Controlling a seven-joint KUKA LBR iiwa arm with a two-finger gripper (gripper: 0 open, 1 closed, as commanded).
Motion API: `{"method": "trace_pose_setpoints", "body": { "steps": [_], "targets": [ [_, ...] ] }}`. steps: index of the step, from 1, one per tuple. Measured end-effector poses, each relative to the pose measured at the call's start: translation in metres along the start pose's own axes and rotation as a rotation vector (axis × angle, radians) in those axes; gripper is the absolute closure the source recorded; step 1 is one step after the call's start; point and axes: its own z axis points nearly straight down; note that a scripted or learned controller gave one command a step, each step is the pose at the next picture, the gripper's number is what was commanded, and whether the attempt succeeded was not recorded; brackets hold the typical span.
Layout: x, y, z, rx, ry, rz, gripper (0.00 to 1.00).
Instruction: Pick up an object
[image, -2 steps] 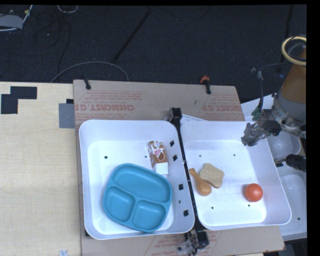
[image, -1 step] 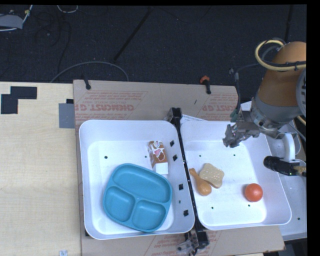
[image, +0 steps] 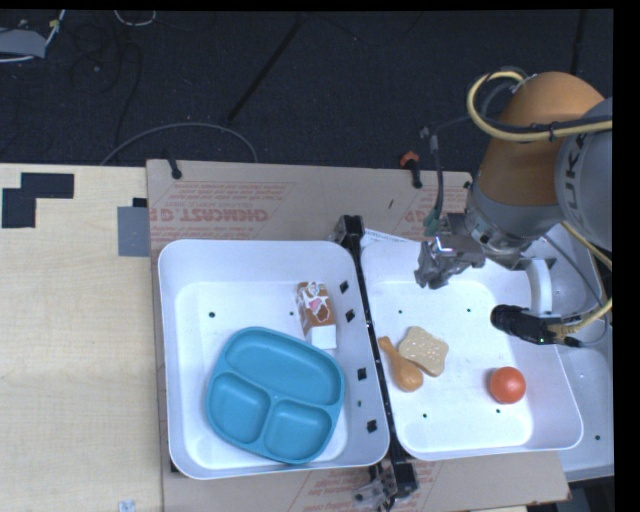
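While mirrored print crosses the cardboard (image: 225, 212), the claw (image: 436, 272) hovers.

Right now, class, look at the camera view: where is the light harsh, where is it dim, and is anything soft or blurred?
Camera view: the white bins glare bright, nearly washed out; the floor beyond the bench is dark; the blue tray and tomato read sharply; the pincer is dim and slightly soft.

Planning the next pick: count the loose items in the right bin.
3: a tomato near the right wall, a cracker-like slice mid-bin, and an orange carrot-like piece touching its left edge.
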Motion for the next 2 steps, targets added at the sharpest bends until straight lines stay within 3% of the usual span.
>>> {"method": "trace_pose_setpoints", "body": {
  "steps": [2],
  "targets": [
    [0.115,0.007,0.016,0.002,-0.001,0.000,1.00]
  ]
}}
